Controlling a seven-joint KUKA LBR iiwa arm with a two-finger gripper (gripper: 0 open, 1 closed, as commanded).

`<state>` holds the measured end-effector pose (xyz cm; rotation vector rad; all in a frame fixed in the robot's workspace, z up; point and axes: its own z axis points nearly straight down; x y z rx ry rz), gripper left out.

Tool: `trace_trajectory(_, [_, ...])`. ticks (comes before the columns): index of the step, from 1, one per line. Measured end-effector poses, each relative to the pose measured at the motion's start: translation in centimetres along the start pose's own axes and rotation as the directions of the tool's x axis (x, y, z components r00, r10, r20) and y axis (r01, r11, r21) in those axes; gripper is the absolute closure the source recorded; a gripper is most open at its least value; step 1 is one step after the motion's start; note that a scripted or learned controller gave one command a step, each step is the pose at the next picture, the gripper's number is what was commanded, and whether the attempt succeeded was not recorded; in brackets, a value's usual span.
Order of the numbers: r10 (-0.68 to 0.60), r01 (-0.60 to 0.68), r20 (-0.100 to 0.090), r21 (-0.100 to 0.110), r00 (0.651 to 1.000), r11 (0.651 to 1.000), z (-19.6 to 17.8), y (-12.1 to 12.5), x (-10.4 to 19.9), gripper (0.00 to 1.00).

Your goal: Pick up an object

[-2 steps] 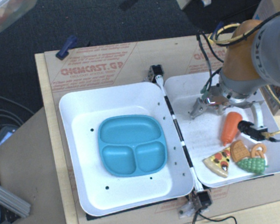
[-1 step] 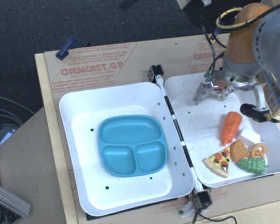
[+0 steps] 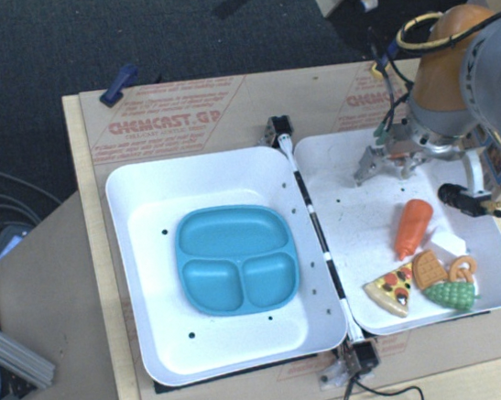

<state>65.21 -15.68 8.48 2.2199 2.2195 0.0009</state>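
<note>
My gripper (image 3: 387, 166) hangs over the far part of the right bin (image 3: 356, 226), its fingers spread open with nothing between them. An orange carrot-like toy (image 3: 412, 227) lies below it in the view, apart from the fingers. Near the bin's front edge sit a pizza slice (image 3: 389, 290), a brown cracker (image 3: 427, 269), a pretzel (image 3: 463, 268) and a green bunch of grapes (image 3: 452, 294), packed close together.
The left bin (image 3: 143, 256) holds a blue divided plate (image 3: 236, 257). A black clip-like part (image 3: 461, 199) juts from the arm at the right bin's right side. The arm's grey body and orange band (image 3: 452, 55) rise at the upper right.
</note>
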Motion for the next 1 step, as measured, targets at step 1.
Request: trace_trajectory(1, [-0.001, 0.001, 0.001, -0.003, 1.000, 1.000, -1.04, 0.08, 0.03, 1.00])
